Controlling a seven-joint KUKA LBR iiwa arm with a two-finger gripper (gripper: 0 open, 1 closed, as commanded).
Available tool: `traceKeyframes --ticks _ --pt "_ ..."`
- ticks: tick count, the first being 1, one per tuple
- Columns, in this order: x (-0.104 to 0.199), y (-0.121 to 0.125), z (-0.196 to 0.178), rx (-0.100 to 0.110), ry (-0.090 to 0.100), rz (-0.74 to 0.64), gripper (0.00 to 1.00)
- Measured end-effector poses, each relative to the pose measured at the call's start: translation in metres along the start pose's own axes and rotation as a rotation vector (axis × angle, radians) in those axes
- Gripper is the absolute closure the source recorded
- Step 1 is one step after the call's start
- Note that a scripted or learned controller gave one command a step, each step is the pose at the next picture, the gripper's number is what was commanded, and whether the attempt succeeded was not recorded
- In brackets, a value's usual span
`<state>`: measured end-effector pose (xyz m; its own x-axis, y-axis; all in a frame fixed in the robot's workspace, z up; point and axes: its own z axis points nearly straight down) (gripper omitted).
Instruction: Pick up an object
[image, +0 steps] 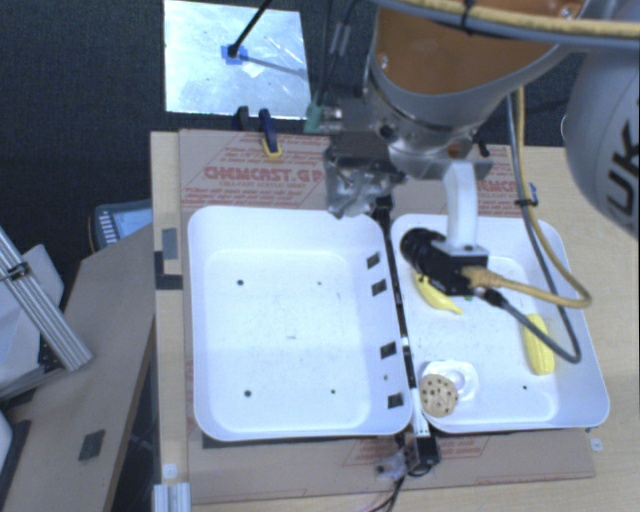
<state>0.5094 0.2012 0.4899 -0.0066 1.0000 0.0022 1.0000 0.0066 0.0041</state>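
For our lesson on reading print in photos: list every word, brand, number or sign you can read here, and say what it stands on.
"CHEMCAST G P": red print on the brown sheet behind the bins; further letters hidden by the arm.
"UK": black letters, cut off, on the grey arm housing.
Smaller red print on the sheet: too blurred to read.

The arm (470, 60) is grey with a broad orange band. A white stem runs to a black tool (440, 262). A yellow cable (545, 250) and a grey cable (545, 335) loop from it.
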Motion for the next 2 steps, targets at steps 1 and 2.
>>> traceKeyframes --ticks 1,2 --pt "0.023 0.024 -0.048 -0.004 0.001 0.002 1.0" --pt "0.0327 0.0319 -0.045 0.001 -0.001 0.002 1.0"
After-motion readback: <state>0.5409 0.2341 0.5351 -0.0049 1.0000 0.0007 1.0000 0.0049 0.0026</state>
